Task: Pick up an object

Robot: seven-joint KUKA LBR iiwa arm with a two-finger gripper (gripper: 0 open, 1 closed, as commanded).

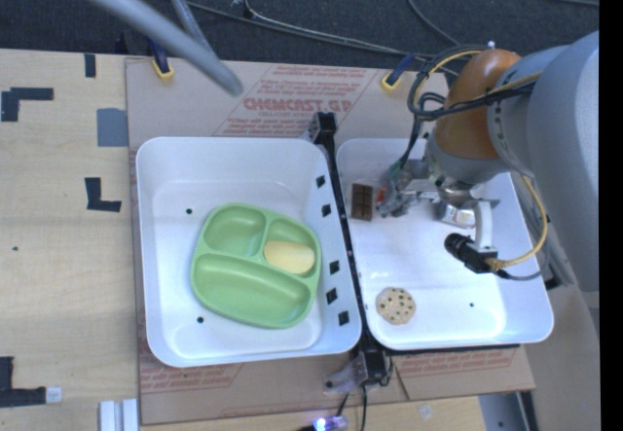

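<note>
Brown block (362,201) in the right bin (516,322), against its left wall, with my pincer (391,196) just beside it.

I can't tell how the pincer is set. I'd centre it over the block, clear of the wall, before closing. The arm reaches in from the right, wrist bent low over the bin; a cookie (395,305) lies nearer the front.

Plate (243,283) in left bin (156,225); cookie (395,305), perhaps block (362,200), in right bin (526,317).
</note>
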